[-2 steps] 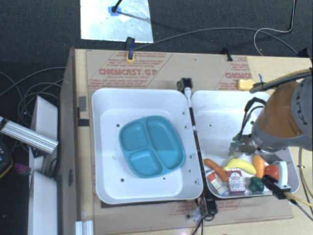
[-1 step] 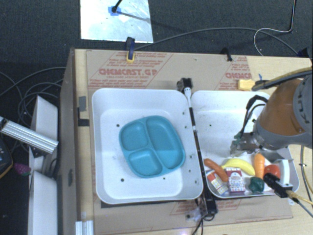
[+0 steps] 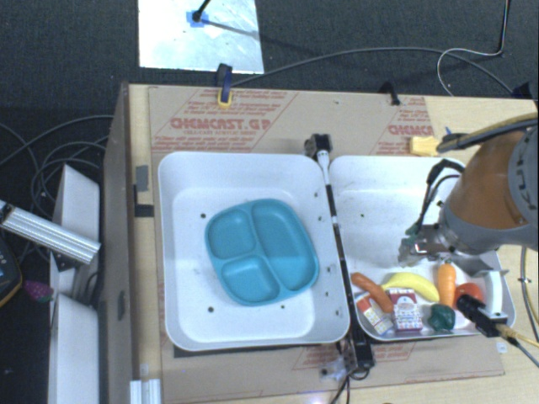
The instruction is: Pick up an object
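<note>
Hovering the tool (image 3: 418, 247) over the right bin (image 3: 370, 183), I cannot tell its grasp state, but it hangs just above the banana (image 3: 413, 283), carrot (image 3: 446, 281) and small carton (image 3: 407, 312) crowded into the bin's near corner, none lifted.

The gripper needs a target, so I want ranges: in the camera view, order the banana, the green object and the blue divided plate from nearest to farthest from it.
From the gripper:
1. Banana, just below it in the right bin.
2. Green object, at that bin's lower right corner.
3. Blue divided plate, across the divider in the left bin.
</note>
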### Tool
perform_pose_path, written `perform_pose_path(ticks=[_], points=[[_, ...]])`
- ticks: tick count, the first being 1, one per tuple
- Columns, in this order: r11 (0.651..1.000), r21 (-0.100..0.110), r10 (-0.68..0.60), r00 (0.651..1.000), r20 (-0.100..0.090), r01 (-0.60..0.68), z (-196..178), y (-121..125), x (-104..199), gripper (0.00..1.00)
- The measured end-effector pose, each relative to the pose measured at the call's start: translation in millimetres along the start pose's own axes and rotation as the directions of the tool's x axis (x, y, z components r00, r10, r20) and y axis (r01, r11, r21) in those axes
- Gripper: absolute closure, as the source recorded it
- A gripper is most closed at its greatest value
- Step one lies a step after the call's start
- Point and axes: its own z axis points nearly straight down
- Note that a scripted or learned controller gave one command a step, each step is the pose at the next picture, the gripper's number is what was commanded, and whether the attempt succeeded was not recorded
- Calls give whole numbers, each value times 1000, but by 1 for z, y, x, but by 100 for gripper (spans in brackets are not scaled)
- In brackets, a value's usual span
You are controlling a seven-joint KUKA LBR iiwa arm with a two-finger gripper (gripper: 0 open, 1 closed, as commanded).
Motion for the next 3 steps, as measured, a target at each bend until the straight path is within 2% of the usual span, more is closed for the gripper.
perform_pose_path(ticks=[1,2,3], points=[[1000,-3,-1,1000,0,1,-10,1,0,100],[1000,8,3,1000,1,-3,-39,2,-11,100],[1000,9,1,1000,-1,-1,-37,40,27,100]])
